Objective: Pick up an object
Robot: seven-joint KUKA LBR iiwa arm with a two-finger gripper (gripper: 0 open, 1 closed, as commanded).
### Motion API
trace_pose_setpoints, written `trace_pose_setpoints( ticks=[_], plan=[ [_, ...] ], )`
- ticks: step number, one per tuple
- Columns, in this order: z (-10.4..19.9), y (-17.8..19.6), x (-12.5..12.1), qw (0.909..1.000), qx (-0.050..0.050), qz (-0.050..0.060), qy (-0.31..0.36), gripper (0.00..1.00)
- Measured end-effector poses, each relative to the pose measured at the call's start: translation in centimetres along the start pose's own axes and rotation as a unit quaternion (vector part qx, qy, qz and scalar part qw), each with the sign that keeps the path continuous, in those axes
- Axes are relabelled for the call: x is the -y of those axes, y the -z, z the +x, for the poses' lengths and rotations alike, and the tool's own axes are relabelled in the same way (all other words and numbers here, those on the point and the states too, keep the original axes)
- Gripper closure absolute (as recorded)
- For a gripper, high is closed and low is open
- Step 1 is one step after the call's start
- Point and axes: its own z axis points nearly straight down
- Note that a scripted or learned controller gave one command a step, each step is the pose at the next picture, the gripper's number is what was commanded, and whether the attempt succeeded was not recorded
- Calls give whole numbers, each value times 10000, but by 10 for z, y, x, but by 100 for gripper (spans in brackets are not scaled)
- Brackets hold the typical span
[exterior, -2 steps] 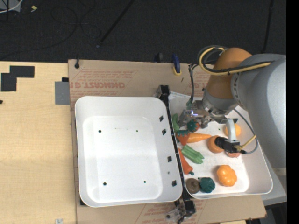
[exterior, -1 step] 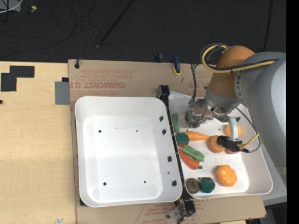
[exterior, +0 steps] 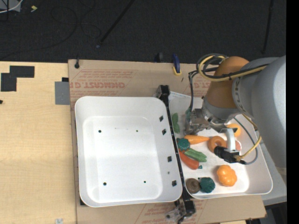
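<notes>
In the right bin [exterior: 261,183], the gripper [exterior: 194,124] hangs at twelve o'clock of the orange carrot [exterior: 198,139], its opening impossible to tell, and the crowded toys could deflect it into a miss.

2 white bins [exterior: 121,107]; orange fruit [exterior: 226,175]; teal ball [exterior: 207,185]; grey arm [exterior: 261,85] w/ orange band.
</notes>
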Motion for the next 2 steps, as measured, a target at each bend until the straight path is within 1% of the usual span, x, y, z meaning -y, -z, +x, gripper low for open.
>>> trace_pose_setpoints(
  ticks=[1, 2],
  plan=[
    [-42, 1, 43, 10000, 1, -4, -8, 100],
    [43, 108, -2, 9999, -8, -83, 61, 100]
  ],
)
